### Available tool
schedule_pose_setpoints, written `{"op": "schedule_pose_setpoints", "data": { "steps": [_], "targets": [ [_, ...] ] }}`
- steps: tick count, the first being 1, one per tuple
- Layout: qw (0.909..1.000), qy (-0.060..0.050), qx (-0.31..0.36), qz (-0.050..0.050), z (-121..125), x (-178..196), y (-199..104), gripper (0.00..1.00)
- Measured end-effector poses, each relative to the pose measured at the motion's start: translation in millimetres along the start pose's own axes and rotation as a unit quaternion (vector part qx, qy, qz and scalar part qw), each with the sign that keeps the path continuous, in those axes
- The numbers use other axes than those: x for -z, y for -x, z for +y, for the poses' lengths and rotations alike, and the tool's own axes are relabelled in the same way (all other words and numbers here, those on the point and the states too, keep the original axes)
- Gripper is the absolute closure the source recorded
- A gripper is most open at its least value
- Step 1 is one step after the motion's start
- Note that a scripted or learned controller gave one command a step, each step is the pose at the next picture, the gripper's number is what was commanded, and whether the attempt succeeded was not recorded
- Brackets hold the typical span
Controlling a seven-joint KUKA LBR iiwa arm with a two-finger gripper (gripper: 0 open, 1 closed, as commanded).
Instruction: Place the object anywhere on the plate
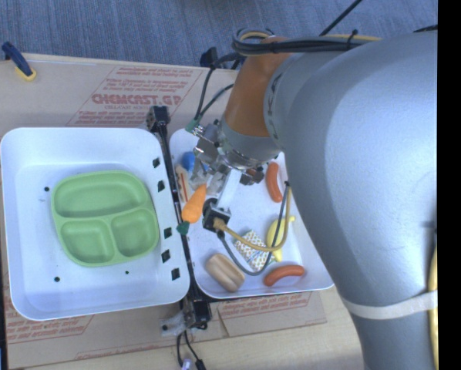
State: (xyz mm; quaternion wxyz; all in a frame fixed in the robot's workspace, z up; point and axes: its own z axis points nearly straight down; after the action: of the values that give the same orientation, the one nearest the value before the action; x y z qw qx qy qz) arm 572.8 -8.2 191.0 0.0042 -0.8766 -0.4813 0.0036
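The green plate [105, 216], with three compartments, lies in the left white bin [22, 176]. A toy carrot [193, 204], orange with a green tip, is at the left wall of the right bin [307, 284], close to the divider between the bins. My gripper [205, 179] hangs low over the right bin's upper left part, directly above and touching or nearly touching the carrot's upper end. The wrist hides how the gripper meets the carrot. The plate holds nothing.
The right bin also holds a small blue piece [188, 161], an orange sausage [273, 182], a yellow banana [281, 226], a checkered packet [254, 245], a bread roll [223, 272] and a red hot dog [284, 274]. Black clips [167, 233] line the divider.
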Motion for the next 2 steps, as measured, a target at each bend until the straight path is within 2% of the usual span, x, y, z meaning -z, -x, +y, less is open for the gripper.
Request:
{"op": "schedule_pose_setpoints", "data": {
  "steps": [1, 2],
  "targets": [
    [1.0000, 0.000, 0.000, 0.000, 0.0, 0.1, 0.0, 0.00],
    [1.0000, -0.002, 0.005, 0.000, -0.4, 9.9, -0.7, 1.00]
  ]
}}
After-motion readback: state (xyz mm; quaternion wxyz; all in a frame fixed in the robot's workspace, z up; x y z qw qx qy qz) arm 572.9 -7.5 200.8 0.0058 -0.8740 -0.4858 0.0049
